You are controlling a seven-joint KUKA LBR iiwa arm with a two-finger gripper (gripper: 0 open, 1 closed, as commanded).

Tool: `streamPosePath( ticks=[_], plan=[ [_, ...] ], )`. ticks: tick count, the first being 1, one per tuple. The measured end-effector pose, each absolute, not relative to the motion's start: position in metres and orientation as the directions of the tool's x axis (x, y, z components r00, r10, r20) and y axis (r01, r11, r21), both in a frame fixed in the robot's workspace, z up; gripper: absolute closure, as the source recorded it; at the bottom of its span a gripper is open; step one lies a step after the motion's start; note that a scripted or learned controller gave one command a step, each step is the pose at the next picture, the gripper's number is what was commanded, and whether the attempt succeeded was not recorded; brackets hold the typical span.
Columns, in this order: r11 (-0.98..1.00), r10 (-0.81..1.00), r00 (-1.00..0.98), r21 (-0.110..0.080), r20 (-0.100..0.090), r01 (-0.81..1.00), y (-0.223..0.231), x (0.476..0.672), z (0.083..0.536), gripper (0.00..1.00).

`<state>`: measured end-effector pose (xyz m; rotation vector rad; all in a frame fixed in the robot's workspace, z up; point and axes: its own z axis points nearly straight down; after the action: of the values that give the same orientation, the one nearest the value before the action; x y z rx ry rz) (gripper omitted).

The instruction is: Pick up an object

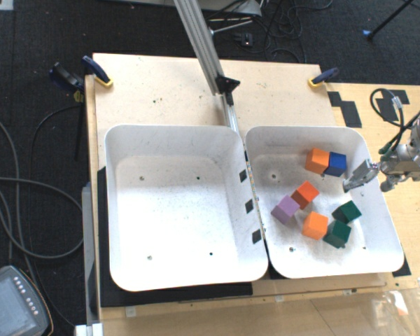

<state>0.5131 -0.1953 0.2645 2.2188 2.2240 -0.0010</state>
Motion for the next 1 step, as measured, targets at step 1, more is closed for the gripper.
streamPosePath(
  ticks=[1],
  plan=[
    [0.001,1.0,-0.001,0.0,0.0,1.0,-0.1953,0.5131,0.2646,0.0]
  ],
)
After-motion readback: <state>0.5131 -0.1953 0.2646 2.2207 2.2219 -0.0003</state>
